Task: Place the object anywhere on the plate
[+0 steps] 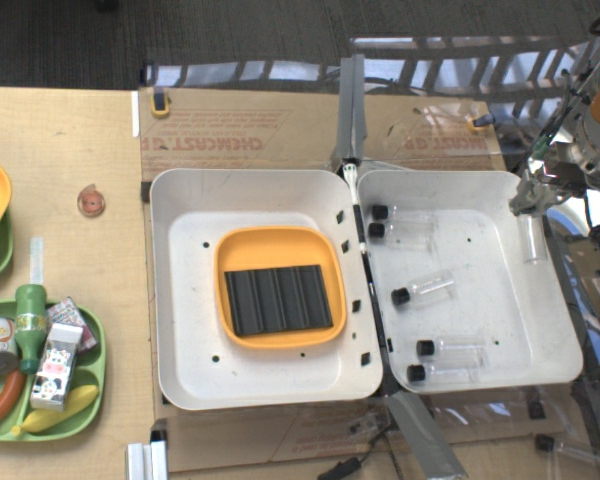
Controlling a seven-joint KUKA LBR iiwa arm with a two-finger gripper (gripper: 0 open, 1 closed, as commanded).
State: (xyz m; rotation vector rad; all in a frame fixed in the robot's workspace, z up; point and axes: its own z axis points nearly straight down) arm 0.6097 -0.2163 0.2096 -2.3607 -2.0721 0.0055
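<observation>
You had two white bins side by side on the worktop. The left bin held an orange plate near its middle, and a dark ribbed rectangular piece lay flat on the plate, covering most of its near part.

The right bin held several clear vials with black caps. Two lay against the far left corner, one vial just beyond the other. A third vial lay tilted near the bin's middle. Two more sat at the near side, one just beyond the last, both with caps pointing left. Another clear tube lay along the right wall, running near to far.

Your gripper hung over the far right corner of the right bin, just above the upper end of that tube. You could not tell from this view whether it was spread or pressed together, nor whether anything sat between its tips. The arm came in from the right edge.

On the wooden surface at the left, a green tray carried toy food and a small green bottle, and a small pink disc lay further back.
</observation>
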